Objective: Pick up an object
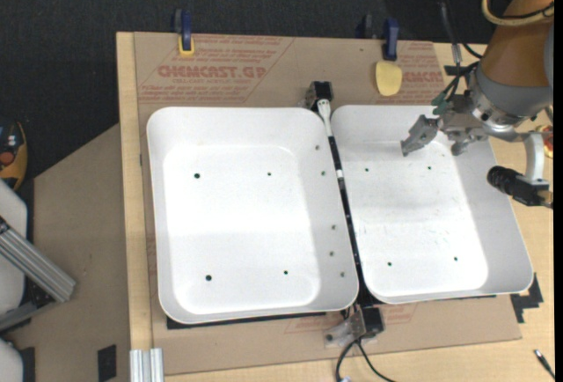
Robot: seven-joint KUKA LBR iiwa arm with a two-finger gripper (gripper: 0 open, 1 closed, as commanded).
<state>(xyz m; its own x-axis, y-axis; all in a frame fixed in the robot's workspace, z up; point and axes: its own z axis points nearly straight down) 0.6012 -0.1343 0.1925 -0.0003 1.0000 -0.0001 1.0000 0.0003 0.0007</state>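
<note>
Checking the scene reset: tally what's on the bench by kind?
White bins: 2, left and right
Blue clamps on the board's far edge: 2, and
Yellow object on the board beyond the right bin: 1
Gripper over the right bin: 1
Total: 6

A grey robot arm [515, 81] with an orange band above its wrist reaches in from the right — its small two-finger gripper [420, 135] points left and slightly downward, the grey fingertip end low and angled.
</note>
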